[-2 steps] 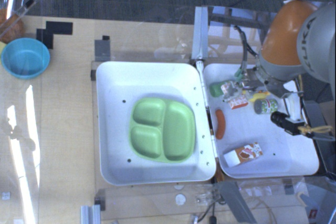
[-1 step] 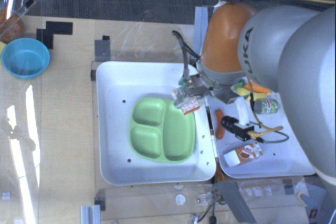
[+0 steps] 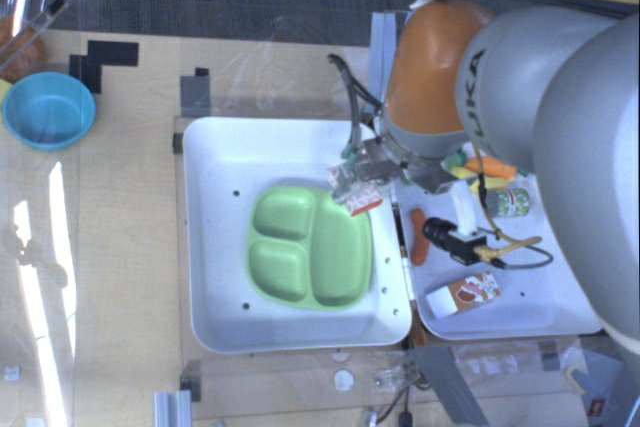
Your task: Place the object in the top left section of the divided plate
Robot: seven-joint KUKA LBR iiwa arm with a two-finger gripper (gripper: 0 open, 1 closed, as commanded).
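A green divided plate [image 3: 345, 287] lies in the left white bin [image 3: 215, 245]. Its top left section [image 3: 283, 212] holds nothing. My gripper [image 3: 352, 181] hangs over the plate's upper right corner, reaching in from the right. A small red and white packet [image 3: 364, 203] sits between its fingertips, just above the plate's rim. It is shut on that packet.
The right bin [image 3: 560, 305] holds a red sausage [image 3: 417, 237], an orange carrot [image 3: 487, 166], a green can [image 3: 506, 202] and a red and white box [image 3: 463, 295]. A blue bowl [image 3: 48, 110] stands on the bench at far left. The arm's bulk covers the upper right.
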